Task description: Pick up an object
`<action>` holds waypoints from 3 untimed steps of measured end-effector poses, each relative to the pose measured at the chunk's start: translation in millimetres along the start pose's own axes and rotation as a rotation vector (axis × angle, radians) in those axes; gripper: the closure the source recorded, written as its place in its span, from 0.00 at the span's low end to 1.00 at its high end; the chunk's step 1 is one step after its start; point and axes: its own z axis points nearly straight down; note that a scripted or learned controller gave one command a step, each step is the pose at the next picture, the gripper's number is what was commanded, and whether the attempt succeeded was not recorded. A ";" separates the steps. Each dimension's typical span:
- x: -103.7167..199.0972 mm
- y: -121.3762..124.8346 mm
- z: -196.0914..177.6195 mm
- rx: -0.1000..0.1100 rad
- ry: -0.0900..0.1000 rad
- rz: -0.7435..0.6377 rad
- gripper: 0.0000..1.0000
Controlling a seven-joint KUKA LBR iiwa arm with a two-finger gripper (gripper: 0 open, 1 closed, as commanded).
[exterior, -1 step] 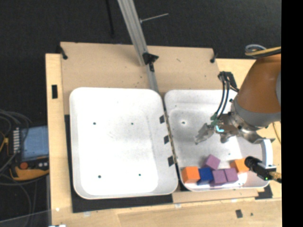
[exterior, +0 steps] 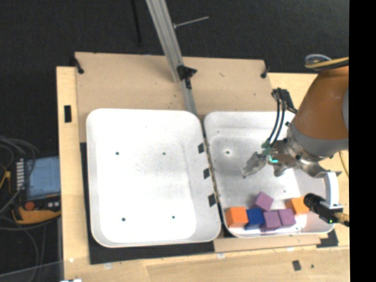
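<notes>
the step in hand looks like the approach: nothing is lifted yet, and the gripper [exterior: 254, 164] hangs over bare floor of the right bin [exterior: 235, 131], above and apart from the blocks. going left to right from there: the left bin [exterior: 141, 169] lies well off to the hand's left, beyond the seam between the two bins. below the hand and slightly to its left sits the orange block [exterior: 237, 215], with a blue block [exterior: 255, 216] touching it on the right. directly below the hand, nearer to it than the rest, is a purple block [exterior: 264, 201] lying tilted, and two more purple blocks [exterior: 279, 218] sit side by side along the bin's lower wall. further right, under the wrist, a second orange block [exterior: 298, 204] is partly hidden by the arm.

the next move, as i judge it, calls for travelling down toward the cluster and settling on one block with room around it; the tilted purple one seems the most exposed.

the fingers point toward the left and appear slightly spread, with nothing between them and nothing touched, so the hand reads as released.
</notes>
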 end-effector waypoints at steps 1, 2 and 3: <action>3.3 4.3 44.6 0.006 -0.001 0.002 0.00; 4.5 3.9 107.6 0.008 -0.001 0.000 0.00; 2.9 4.8 125.1 0.000 -0.002 0.001 0.00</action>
